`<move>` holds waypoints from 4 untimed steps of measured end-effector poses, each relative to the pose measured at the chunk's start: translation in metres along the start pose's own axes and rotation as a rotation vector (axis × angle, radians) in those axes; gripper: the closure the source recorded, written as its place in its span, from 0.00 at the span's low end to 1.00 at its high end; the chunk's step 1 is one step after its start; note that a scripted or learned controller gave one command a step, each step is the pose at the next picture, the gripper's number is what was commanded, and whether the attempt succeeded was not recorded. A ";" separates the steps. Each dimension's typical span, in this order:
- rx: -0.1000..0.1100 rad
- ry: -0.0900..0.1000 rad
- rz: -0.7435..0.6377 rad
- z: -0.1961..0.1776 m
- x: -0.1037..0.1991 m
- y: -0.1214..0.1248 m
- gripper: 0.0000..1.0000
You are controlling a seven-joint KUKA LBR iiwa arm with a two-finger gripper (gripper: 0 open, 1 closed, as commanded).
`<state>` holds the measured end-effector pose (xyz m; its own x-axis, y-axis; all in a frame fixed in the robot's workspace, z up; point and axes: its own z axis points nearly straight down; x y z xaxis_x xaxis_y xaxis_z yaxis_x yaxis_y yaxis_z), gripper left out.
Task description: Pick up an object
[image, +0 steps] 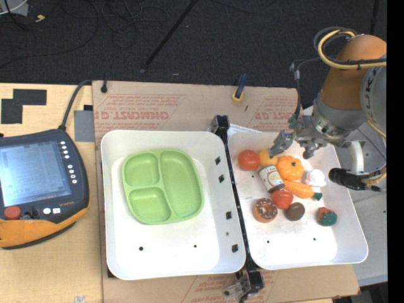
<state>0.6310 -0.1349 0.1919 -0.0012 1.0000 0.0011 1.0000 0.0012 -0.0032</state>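
While hovering at the right bin's (353,245) upper edge, gripper (295,142) spread wide, grasping nothing.
Sitting right of frame centre, small orange pumpkin (290,167): probably light, smooth, rounded; gripping across its middle looking best.

Dark floor (158,30) strewn with cables (113,17) — cardboard-topped bench (170,103), evenly lit.
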 end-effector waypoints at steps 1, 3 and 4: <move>0.003 0.000 0.004 0.109 0.035 -0.046 0.00; -0.008 -0.009 0.007 0.103 -0.006 -0.128 0.00; -0.003 -0.002 0.010 0.094 -0.003 -0.129 1.00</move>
<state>0.5017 -0.1379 0.0987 0.0085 1.0000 -0.0008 1.0000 -0.0085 -0.0003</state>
